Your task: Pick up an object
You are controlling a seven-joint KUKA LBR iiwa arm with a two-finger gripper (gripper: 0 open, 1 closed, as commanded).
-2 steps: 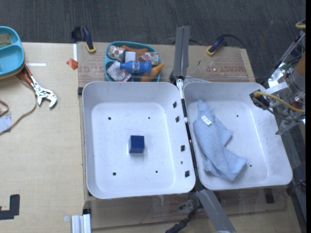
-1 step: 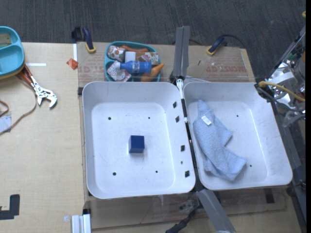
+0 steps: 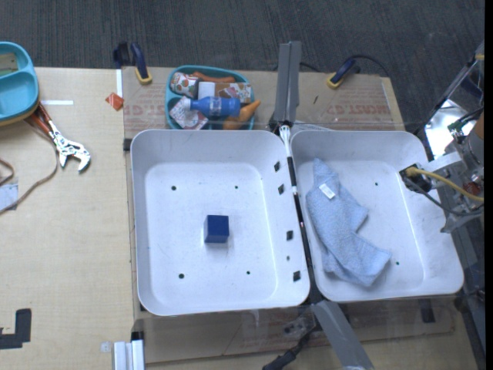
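On the counter (image 3: 69, 284): two white bins side by side. Right bin (image 3: 431, 276): one pale blue cloth (image 3: 343, 233), crumpled, lying left of centre; likely soft and light, best pinched at a raised fold. Left bin (image 3: 154, 284): one small blue block (image 3: 217, 229), near centre; likely rigid and light, best gripped across opposite flat faces. Tool at right edge: opening and contents cannot be told.

It was a robotics lab: two shallow white plastic bins (image 3: 146, 206) sat clamped to a plywood desk (image 3: 69, 268), a steel adjustable wrench (image 3: 71, 151) lying nearby.
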